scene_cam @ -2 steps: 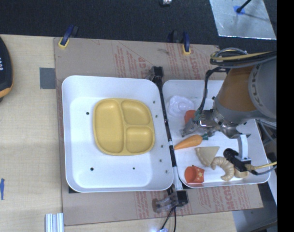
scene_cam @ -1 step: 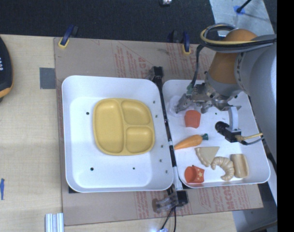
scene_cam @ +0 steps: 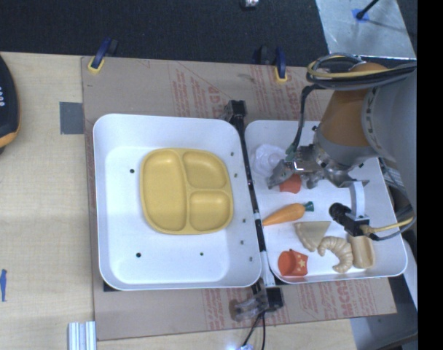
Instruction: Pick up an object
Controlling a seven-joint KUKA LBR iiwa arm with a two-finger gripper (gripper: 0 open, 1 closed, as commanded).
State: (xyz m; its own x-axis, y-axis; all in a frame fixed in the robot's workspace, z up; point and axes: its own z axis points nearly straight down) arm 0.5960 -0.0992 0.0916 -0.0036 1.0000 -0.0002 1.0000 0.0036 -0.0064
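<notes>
A small red-orange toy (scene_cam: 291, 185) was seen right under the claw (scene_cam: 300, 172), at 12 o'clock from the carrot (scene_cam: 285, 214). The claw's grip could not be told.

Tool (scene_cam: 293, 172) low in right bin (scene_cam: 396, 268) over red piece (scene_cam: 290, 185); carrot (scene_cam: 285, 213) beside

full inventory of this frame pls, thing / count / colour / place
bins: 2, white, side by side on the bench
divided plate: 1, yellow, in left bin
carrot: 1, orange with green top, middle of right bin
red pieces: 2, one at right bin's near edge, one under the gripper
wedge: 1, cream, right bin
croissant: 1, tan, right bin's near corner
crumpled item: 1, white, right bin's far-left
clamps: 2, blue, board's far edge
arm: 1, grey and orange, over right bin
gripper: 1, over the upper red piece
</notes>
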